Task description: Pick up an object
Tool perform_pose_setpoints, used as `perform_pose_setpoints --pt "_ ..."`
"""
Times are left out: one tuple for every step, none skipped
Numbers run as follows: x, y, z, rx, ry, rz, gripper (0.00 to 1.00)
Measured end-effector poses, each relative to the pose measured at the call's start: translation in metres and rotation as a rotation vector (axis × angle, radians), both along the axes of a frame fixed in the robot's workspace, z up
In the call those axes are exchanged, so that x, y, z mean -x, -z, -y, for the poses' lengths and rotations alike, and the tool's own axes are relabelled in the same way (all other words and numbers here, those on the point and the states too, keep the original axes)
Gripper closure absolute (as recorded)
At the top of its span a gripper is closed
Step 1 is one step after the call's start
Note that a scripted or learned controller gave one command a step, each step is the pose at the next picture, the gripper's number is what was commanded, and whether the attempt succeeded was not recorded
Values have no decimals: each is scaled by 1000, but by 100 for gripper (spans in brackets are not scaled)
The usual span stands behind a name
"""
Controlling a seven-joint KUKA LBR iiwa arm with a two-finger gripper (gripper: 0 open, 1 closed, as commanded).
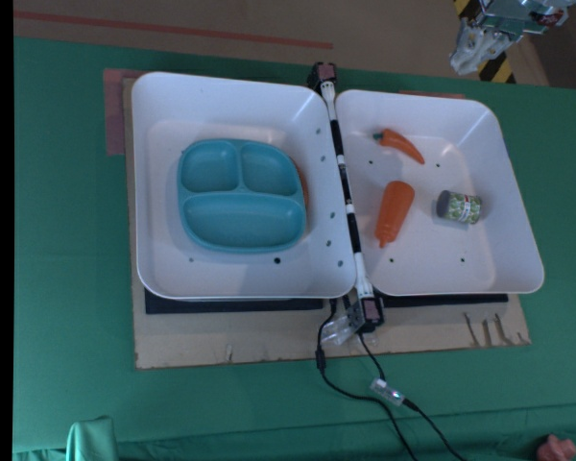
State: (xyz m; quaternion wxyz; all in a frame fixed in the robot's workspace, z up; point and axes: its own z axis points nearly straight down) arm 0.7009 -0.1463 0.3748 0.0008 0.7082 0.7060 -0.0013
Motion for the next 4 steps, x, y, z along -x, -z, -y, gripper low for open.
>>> perform_pose_setpoints --pt "0 6 -10 0 0 0 100" --pt "0 24 42 1 1 1 100" --pt "0 17 41 1 0 2 100" --pt "0 -9 41 0 0 3 100"
